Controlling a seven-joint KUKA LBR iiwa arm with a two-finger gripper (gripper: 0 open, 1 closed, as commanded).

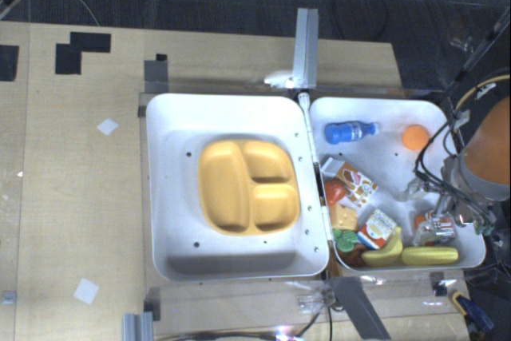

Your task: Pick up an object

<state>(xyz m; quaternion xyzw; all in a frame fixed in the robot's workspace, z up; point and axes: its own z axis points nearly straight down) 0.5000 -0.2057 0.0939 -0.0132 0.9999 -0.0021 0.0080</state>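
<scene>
The right bin [383,109] holds a blue bottle [349,132] lying at the back and an orange ball [414,137] near the back right. At its left side lie a colourful snack packet [355,185], a red tomato-like piece [335,192] and a yellow block [344,217]. Along the front are a small carton [378,227], a green piece [346,240], a banana [386,252] and a long yellow item [429,255]. My gripper [437,226] is low in the bin's front right corner, just above the long yellow item, with a small red thing [419,220] at its left.
The left bin [164,172] carries a yellow divided tray [247,186] in its middle. A metal post [306,44] stands behind the wall between the bins. Black cables [435,152] loop from the arm [489,152] over the right bin's right side.
</scene>
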